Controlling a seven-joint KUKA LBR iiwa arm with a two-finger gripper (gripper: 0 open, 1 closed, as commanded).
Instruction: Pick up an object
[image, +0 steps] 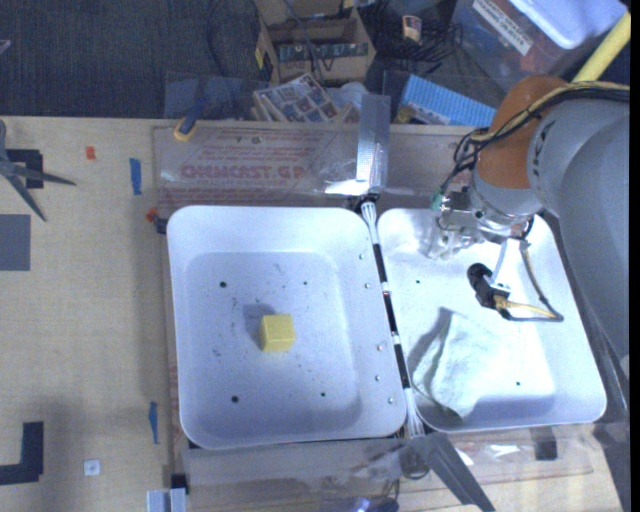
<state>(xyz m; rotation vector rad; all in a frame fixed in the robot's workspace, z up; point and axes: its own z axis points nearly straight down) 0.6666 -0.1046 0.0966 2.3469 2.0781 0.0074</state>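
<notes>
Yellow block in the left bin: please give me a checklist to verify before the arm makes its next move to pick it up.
1. Yellow block lies free in the left bin, nothing on top of it: ok.
2. Space around the block for fingers, away from the walls: ok.
3. Gripper is above the block: not ok; it hangs over the right bin, near its far edge.
4. Gripper carries nothing: cannot tell.
5. Path across the divider between the bins is free: ok, as far as visible.
6. White cloth in the right bin is away from the gripper: ok.
</notes>
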